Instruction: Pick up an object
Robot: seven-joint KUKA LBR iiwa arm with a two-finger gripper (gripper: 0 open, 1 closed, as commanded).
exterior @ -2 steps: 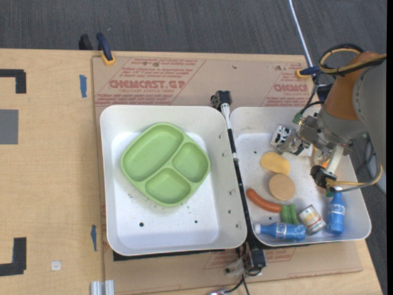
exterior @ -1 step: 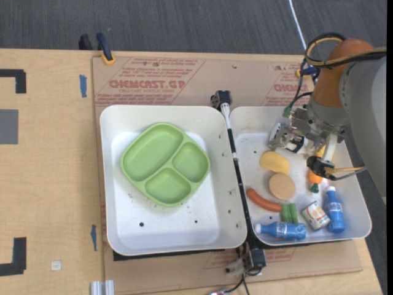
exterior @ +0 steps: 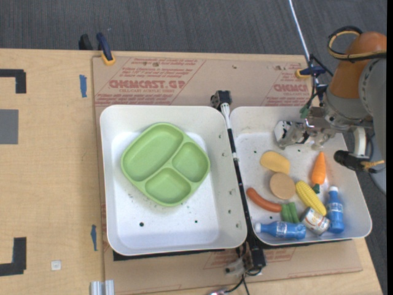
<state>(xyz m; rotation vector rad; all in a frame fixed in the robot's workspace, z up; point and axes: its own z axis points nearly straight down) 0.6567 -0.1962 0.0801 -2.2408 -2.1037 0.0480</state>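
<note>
A: Start at the left. What's in the left bin (exterior: 116, 226)?

B: A green divided plate (exterior: 164, 163) with three compartments, lying flat, tilted a bit so its long axis runs from upper left to lower right.

A: And the right bin (exterior: 363, 223)?

B: That one holds the pieces to pick from. A red sausage (exterior: 264, 200) lies nearest the divider, long axis running down to the right. Just above it sits a yellow rounded piece (exterior: 274, 161), with a tan disc (exterior: 282, 186) touching its lower edge. A corn cob (exterior: 306, 195) slants down to the right beside the disc. A green piece (exterior: 289, 212) sits under the sausage's right end.

A: Bottles?

B: A blue bottle (exterior: 280, 229) lies along the front wall, cap pointing left. Another blue bottle (exterior: 335, 209) stands nearly upright in the picture, white cap up. Between them is a can-like thing (exterior: 316, 220), label hard to read. An orange carrot (exterior: 319, 168) points its tip upward.

A: The gripper (exterior: 301, 135)?

B: Over the back of the right bin, above the yellow piece, apart from it. Metal parts blur together; I cannot tell how far it's open, and nothing visible is in it. The arm (exterior: 353, 78) is cut off at the right.
</note>
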